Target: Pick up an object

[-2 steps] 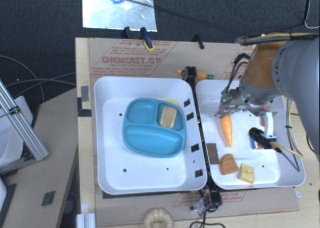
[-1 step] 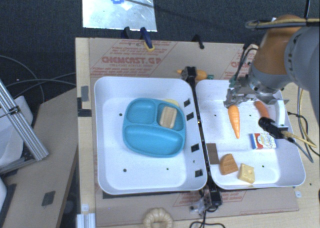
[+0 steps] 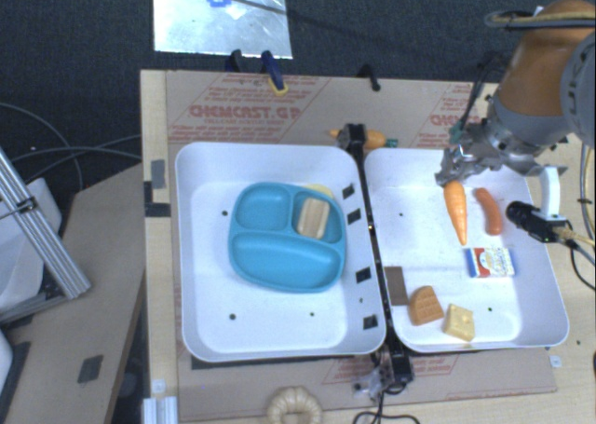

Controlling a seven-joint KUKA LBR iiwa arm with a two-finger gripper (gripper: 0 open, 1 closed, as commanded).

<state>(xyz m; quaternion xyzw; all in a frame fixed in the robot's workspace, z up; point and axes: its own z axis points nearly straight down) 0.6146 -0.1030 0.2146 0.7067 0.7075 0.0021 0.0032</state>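
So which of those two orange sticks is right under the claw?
The carrot, the longer, pointed one. Its top sits at the gripper; the sausage lies to its right.

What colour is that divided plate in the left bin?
Light blue; the divided plate shows clearly in the camera view.

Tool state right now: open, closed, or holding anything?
Tool: at the top end of the carrot in the right bin; open or closed cannot be told, and no hold is visible.

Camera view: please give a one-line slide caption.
Tool at carrot's top end in right bin; blue plate in left bin.
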